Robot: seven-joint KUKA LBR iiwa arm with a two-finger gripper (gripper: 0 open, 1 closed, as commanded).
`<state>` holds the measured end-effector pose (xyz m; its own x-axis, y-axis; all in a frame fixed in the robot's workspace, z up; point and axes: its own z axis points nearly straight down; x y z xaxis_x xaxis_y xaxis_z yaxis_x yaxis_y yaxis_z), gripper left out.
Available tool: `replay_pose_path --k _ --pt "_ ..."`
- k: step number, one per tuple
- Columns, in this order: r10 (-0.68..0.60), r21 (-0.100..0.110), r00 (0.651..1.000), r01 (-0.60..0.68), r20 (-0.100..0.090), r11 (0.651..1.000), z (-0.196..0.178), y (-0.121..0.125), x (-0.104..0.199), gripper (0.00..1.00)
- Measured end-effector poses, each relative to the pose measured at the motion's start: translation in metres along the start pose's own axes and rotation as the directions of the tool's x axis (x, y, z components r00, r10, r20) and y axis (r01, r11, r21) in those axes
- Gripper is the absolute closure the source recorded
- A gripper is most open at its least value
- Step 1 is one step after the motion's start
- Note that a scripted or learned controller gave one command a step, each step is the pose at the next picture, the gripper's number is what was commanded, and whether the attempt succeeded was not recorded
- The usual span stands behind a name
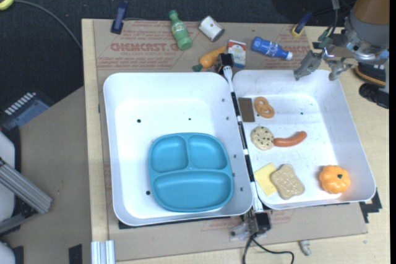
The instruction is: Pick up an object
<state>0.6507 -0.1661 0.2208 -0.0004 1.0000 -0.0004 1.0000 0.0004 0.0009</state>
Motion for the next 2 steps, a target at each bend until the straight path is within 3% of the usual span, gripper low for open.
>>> replay_pose_path --k 1,2 --pt "0.001 0.001 1.0 -0.001 0.0 1.0 0.136 -0.053 -0.007 0.0" --pt "0.001 0.002 1.0 -0.001 0.0 1.0 0.136 -0.092 -0.03 0.0"
